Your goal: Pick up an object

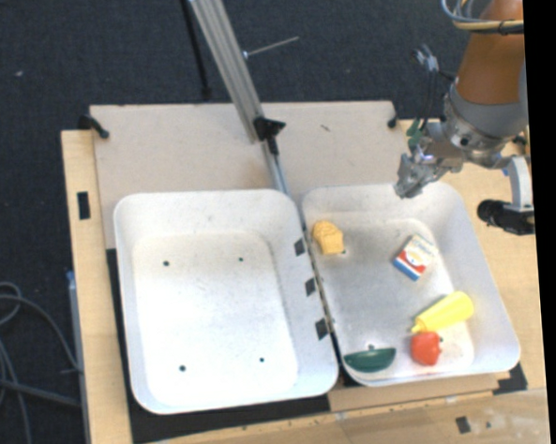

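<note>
Your gripper [413, 182] hangs over the right bin's [480, 251] far rim. The yellow bottle [444, 312] lies slanted, cap lower-left.

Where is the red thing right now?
The red thing sits in the right bin, near its front edge, just below the yellow bottle and right of the green lid.

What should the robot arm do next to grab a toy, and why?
Probably lower and move toward the small red, white and blue box. The end effector hangs above the right bin's back rim, touching nothing, and that box lies closest, apart from the other objects.
</note>
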Controlling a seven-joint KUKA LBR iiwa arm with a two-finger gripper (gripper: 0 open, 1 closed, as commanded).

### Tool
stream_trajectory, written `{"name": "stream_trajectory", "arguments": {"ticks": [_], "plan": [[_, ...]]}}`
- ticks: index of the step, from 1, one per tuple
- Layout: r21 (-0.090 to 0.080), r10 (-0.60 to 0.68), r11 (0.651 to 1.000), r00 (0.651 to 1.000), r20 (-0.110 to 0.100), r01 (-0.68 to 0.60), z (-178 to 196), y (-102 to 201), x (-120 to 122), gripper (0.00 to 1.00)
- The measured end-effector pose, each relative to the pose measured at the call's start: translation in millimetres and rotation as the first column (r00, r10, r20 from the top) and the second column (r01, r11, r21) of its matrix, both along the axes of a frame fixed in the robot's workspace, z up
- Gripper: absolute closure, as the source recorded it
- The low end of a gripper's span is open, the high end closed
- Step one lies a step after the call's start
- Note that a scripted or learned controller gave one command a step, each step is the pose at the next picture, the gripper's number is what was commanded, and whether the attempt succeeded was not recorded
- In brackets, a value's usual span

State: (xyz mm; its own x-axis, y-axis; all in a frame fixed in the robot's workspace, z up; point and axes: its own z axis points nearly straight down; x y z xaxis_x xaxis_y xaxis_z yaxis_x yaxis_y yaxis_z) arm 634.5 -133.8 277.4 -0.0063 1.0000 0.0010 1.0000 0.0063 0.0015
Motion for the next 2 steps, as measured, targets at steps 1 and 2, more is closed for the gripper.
{"name": "stream_trajectory", "arguments": {"ticks": [1,2], "plan": [[-0.001,-0.001,1.0,1.0,-0.002,0.001,-14.1,54.8,-13.0,1.0],[0.0,0.0,1.0,1.0,-0.002,0.0,-20.7,109.3,-33.7,1.0]]}}
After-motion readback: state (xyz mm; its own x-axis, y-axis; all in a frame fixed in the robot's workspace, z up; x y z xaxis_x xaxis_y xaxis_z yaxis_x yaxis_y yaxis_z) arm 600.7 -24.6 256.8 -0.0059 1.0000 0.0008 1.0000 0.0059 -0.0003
